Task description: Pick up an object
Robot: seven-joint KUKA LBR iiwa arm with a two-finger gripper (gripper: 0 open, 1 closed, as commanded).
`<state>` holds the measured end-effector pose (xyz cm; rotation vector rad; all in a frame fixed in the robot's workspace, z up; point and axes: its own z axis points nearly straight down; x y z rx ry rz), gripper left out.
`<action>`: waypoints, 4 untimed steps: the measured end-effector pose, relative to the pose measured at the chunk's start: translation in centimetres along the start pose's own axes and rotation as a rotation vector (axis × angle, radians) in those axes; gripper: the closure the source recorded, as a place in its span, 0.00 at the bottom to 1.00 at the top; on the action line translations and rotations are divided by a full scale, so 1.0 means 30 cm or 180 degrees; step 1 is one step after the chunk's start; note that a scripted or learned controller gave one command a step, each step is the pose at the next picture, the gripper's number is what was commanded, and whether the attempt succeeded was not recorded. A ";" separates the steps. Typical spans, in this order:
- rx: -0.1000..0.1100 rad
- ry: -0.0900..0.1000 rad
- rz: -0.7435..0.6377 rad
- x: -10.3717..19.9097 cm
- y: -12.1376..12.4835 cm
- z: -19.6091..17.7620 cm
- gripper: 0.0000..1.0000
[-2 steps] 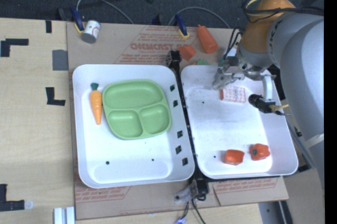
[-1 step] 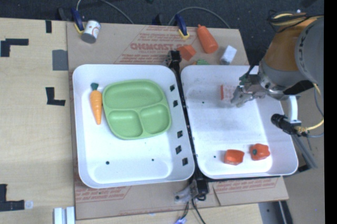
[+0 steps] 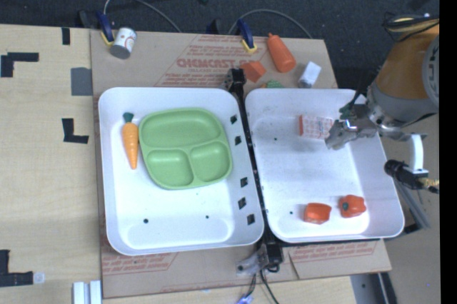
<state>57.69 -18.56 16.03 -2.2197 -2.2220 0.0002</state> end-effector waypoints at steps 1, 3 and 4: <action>0.0002 0.0002 -0.0001 0.001 -0.001 0.001 0.00; -0.0037 -0.0026 -0.0001 0.179 0.311 0.228 0.00; -0.0051 -0.0036 -0.0008 0.178 0.314 0.192 1.00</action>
